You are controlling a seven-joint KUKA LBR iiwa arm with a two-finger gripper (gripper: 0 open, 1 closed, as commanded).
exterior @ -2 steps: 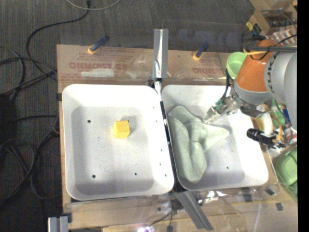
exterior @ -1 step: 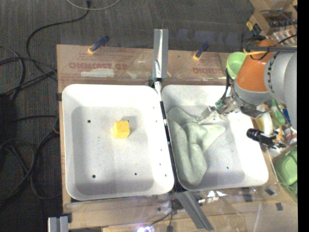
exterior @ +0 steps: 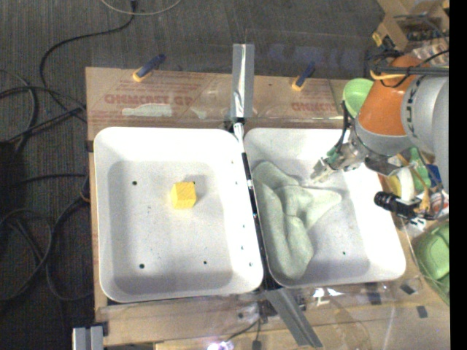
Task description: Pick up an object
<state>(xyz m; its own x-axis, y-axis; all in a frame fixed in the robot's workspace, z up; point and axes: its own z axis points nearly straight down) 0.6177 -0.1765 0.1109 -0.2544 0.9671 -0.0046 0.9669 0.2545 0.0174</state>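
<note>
Reaching in from the right, the gripper (exterior: 326,168) hangs over the right bin (exterior: 379,265), near that bin's far edge and right of its middle. Its pale metal fingers (exterior: 321,170) taper to a point just above the cloth; whether they stand apart or together cannot be told at this angle, and nothing is seen between them. Behind the gripper sit the orange band (exterior: 383,115) and the grey arm (exterior: 430,111), both smooth and rounded.

Directly under and beside the fingertips lies a grey-green cloth (exterior: 292,217), soft and rumpled. It spreads from the bin's far left part down toward its near edge in a thick fold, with a flatter lobe running right toward the gripper. The right bin is shallow, white and round-cornered, its floor lightly speckled.

The left bin (exterior: 117,195), of the same make, holds a small yellow block (exterior: 184,195), cube-shaped and matte like foam. It rests a little left of that bin's centre, well apart from the gripper and clear of all walls.

Both bins rest on a brown board (exterior: 109,93) bearing two blue-and-orange clamps (exterior: 148,67). Assorted clutter, including green plastic items (exterior: 434,254), crowds the bench's right edge by the arm.
</note>
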